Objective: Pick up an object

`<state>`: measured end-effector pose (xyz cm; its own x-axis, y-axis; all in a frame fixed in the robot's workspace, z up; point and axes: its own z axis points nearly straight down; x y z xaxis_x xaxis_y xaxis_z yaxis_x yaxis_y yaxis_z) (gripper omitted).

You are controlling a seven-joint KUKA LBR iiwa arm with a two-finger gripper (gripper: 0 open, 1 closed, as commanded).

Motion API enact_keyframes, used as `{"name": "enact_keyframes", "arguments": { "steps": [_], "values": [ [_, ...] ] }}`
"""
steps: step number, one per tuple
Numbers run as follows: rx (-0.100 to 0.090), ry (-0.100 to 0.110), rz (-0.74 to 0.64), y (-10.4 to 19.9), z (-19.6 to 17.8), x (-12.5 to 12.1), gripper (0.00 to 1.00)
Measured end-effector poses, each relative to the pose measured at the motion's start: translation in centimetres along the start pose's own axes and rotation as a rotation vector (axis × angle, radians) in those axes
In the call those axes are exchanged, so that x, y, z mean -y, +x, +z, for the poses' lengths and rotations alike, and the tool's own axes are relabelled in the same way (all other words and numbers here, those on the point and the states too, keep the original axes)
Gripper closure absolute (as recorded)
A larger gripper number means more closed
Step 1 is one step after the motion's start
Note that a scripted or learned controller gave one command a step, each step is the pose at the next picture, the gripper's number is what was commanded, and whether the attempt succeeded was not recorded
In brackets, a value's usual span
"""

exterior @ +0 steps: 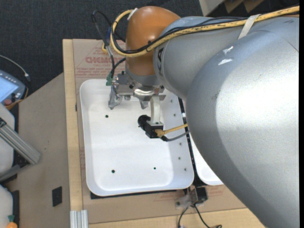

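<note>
My gripper [114, 99] hangs low over the far left part of the left white bin [123, 167], close to its back rim. The grey arm with its orange band [142, 30] reaches in from the right and covers the bin's far right corner. I see no loose object on the part of the bin floor that shows, only a few small dark dots. Whatever lies under the wrist and the arm is hidden.
The right bin [207, 174] shows just as a white sliver under the big grey arm link. Both bins rest on a brown cardboard sheet [71, 89]. A metal rail [19, 144] and grey bench lie off to the left.
</note>
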<state>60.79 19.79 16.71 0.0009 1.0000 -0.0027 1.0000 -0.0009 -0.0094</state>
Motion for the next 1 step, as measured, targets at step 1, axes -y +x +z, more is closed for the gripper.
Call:
{"name": "enact_keyframes", "arguments": {
  "steps": [1],
  "values": [
    [-0.003,-0.011,-0.004,2.82,8.69,-5.04,0.0]
  ]
}}
